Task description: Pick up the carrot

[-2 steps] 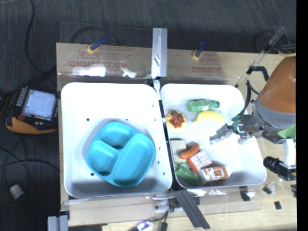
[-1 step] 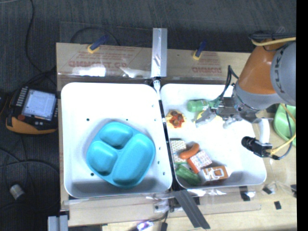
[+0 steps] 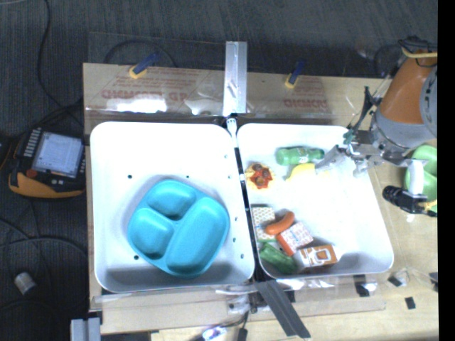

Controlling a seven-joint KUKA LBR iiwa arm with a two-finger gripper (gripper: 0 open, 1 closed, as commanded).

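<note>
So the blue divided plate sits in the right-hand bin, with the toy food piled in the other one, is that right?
Not quite. The camera view shows the blue three-compartment plastic plate in the left white bin. The toy food, such as the orange carrot-like piece, lies in the right white bin.

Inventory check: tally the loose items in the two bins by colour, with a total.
Blue: 1, the divided plate
Green: 2, a bottle and a leafy piece
Yellow: 1
Orange or red: 4, including the carrot
Total: 8
</note>
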